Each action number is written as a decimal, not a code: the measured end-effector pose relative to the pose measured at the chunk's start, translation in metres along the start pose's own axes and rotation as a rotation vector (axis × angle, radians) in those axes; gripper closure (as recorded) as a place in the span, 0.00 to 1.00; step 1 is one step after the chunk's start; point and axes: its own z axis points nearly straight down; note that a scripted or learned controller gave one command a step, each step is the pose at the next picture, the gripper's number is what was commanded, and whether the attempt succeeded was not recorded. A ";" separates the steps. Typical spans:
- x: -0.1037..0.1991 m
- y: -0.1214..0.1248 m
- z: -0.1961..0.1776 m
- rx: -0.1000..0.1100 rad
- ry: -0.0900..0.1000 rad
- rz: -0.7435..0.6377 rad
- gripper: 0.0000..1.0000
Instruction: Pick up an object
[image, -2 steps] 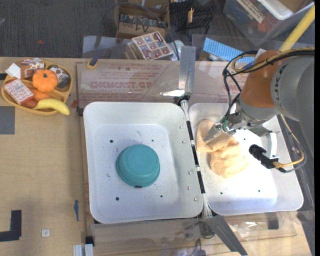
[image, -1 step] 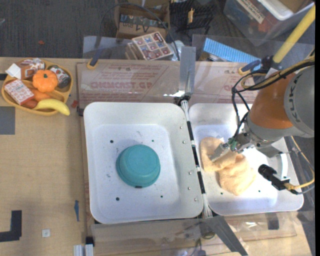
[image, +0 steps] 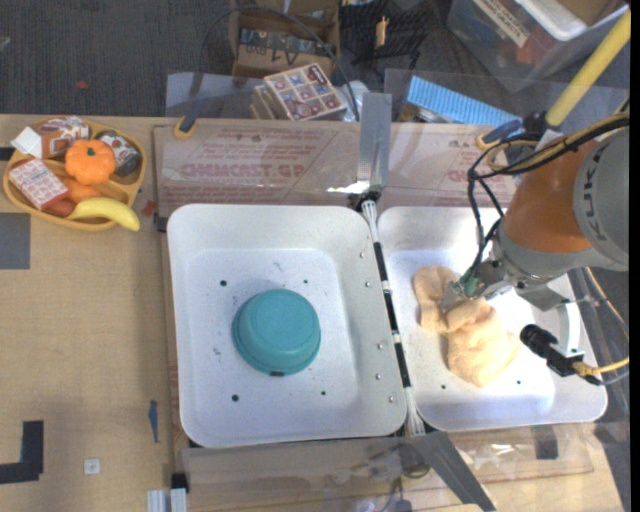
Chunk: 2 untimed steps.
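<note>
A teal bowl (image: 277, 331) lies upside down in the middle of the left bin (image: 200, 240). In the right bin (image: 440, 400) lies a pale tan, lumpy soft object (image: 470, 335). My gripper (image: 468, 288) is down on the upper part of that tan object, reaching in from the right under the grey arm with its orange band (image: 545, 215). Its fingertips are pressed into the object and mostly hidden by the wrist.
A yellow dish (image: 70, 215) with toy fruit, an orange pumpkin (image: 90, 160) and a banana (image: 105, 210) stands at the bench's far left. Boxes and cables lie behind the bins. A black cable connector (image: 545, 345) hangs over the right bin.
</note>
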 end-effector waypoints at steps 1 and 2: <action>0.000 0.000 0.000 0.000 0.000 0.000 0.00; 0.022 -0.057 0.010 0.004 0.001 -0.070 0.00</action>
